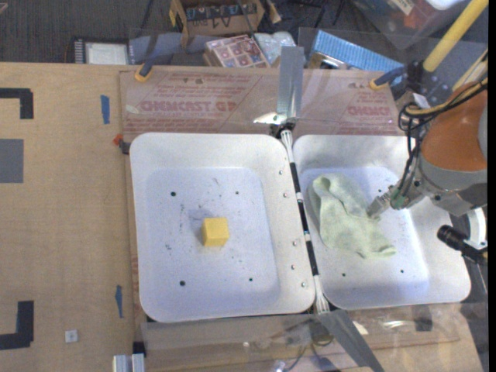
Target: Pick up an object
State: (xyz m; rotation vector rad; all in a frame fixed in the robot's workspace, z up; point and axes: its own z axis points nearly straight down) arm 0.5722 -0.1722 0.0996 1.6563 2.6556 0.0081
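Note:
A small yellow block (216, 232) lies near the middle of the left bin (155, 161). A crumpled pale green cloth (347, 219) lies in the right bin (442, 281), toward its left half. My gripper (380, 205) reaches down from the right on the grey arm with the orange band (457, 142). Its tip sits at the cloth's right edge, touching or just above the fabric. I cannot make out how the tip stands on the cloth.
A metal divider rail (302, 223) runs between the two bins. A clear plastic sheet and a metal bracket (290, 84) stand behind them. Boxes and cables clutter the far side. A brown board (62, 208) covers the bench to the left.

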